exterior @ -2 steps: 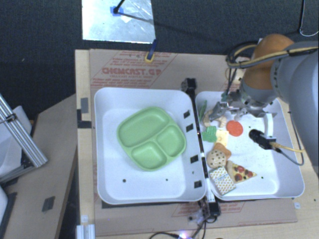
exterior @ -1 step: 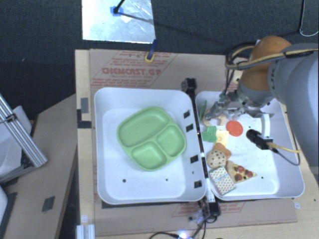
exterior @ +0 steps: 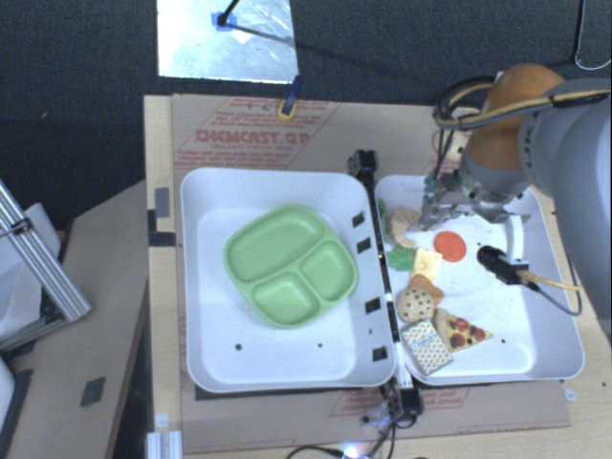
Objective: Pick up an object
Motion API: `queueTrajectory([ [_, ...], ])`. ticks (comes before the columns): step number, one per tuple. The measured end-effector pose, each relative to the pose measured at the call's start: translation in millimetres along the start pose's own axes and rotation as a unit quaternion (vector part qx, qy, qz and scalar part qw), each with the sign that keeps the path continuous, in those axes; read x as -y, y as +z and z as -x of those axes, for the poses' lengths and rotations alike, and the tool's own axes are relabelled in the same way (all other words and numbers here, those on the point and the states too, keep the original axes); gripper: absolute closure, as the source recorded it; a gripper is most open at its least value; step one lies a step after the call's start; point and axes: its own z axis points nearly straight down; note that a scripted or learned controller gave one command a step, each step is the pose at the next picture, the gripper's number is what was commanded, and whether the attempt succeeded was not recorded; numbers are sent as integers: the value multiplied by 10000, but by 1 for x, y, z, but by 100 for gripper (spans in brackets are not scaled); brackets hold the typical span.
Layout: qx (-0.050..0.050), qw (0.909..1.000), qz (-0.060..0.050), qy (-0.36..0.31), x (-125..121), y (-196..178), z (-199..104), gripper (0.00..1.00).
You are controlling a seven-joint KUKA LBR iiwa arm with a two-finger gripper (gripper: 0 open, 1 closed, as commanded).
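I work in a robotics lab: white bins [exterior: 218, 344] on a cardboard-covered surface [exterior: 251, 132], aluminium framing [exterior: 38, 268] alongside, dark carpet [exterior: 76, 65] below, and toy food [exterior: 463, 334] in one bin.

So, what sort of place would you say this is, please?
Likely a robotics lab bench: a grey arm, a white bin of toy food, another bin with a green divided tray.

arm [exterior: 574, 151] in frm view's right, wrist [exterior: 473, 194] bent down, pointing twd view's left.
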Motion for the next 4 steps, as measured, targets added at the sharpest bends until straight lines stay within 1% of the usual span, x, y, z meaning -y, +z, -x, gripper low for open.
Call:
queueTrajectory([
  [1, -7, 10000, -3, -15, -2, -52, -10, 100],
  [2, -6, 10000, -5, 0, 0, -97, -6, 100],
  [3, -7, 10000, -1, -14, -1, -126, -6, 100],
  [4, -7, 10000, -30, -1, 38, -123, -25, 100],
])
